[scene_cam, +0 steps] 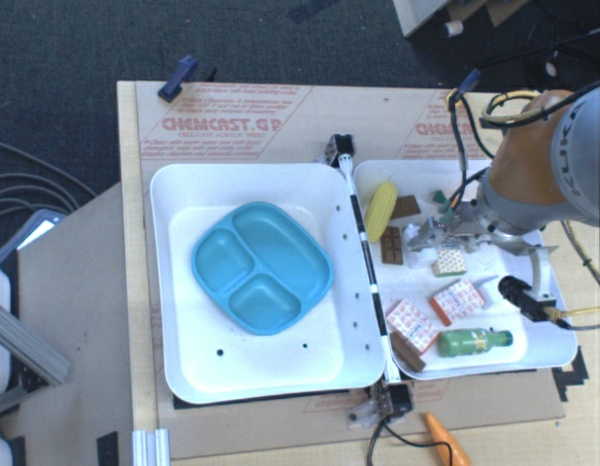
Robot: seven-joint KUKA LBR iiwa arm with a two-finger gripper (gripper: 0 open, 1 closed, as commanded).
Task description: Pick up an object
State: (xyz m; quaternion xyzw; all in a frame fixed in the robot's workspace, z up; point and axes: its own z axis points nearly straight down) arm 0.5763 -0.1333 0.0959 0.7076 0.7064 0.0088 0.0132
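My gripper [439,235] hangs low over the upper middle of the right bin [552,352], reaching in from the right under the orange-banded wrist. Just left of it lie a dark brown chocolate bar [392,247] and a yellow corn cob [381,210]. A small pale checked box [450,261] sits right below the gripper. Further toward the front are two red-and-white boxes [459,300] [412,320] and a green bottle [475,341] lying on its side. I see nothing held.
The left bin [174,221] holds a blue divided plate [263,267]. A brown block [408,207] and a small green item [440,199] lie at the back of the right bin; a brown piece [407,354] rests at its front left corner.
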